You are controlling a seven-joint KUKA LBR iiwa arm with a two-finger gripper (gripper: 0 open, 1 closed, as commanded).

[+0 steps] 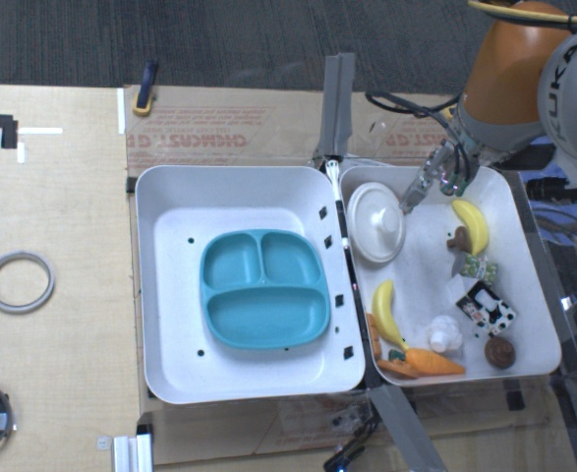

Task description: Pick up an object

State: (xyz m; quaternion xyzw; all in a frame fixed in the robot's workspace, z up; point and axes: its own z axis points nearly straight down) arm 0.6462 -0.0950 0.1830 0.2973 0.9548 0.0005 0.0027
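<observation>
Objects are seen scattered in the right bin (524, 214): a white bowl (376, 222) near its left wall, bananas, a carrot. The jaws (435, 180) are poised above the bin's far edge; their state cannot be told.

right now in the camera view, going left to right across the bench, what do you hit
grey tape ring → blue divided plate in the left bin → white lid → pincer → upper banana → brown ball
</observation>
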